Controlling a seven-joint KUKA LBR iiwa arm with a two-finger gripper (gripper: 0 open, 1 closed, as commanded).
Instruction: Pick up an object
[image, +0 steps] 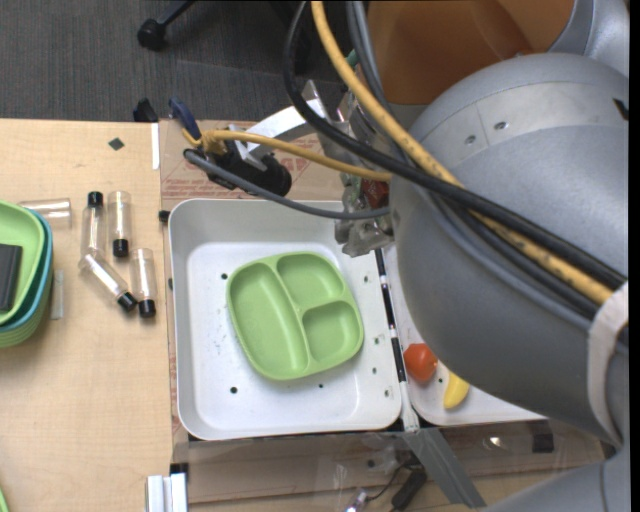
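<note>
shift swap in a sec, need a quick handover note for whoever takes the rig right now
Tool: hidden behind the grey arm, which covers most of the right bin; its state cannot be told.
Things: green divided plate lies flat in the left bin. A red-orange item and a yellow item sit in the right bin beside the divider.
Done: no pick confirmed.
Left: grasp one object and lift it.

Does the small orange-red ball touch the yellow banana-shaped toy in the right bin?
Cannot tell. In the camera view the small orange-red ball and the yellow banana-shaped toy lie close together, with the grey arm hiding part of both.
</note>
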